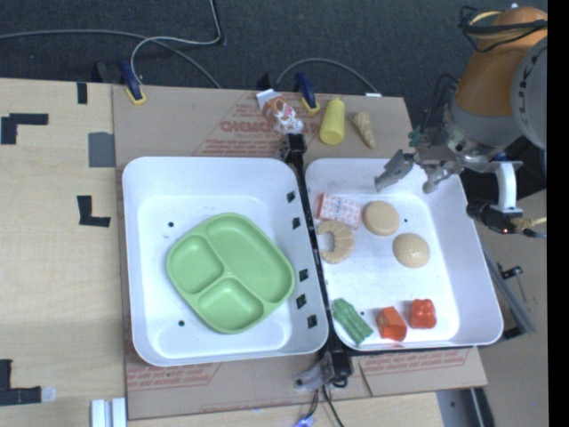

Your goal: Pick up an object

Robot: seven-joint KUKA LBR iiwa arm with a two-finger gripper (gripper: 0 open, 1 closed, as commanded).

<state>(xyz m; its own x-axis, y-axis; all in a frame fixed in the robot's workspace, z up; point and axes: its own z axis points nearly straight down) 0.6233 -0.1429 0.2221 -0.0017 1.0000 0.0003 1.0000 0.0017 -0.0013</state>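
Where counted: two buns (pixel 381 218), two peppers (pixel 422 313).

A single fixed camera looks down on the bench from above, tilted slightly so the far edge lies at the top of the frame. It sits far enough back to take in both white bins, the left bin (pixel 142 238) and the right bin (pixel 462 265), whole, with the arm (pixel 498 78) entering from the right.
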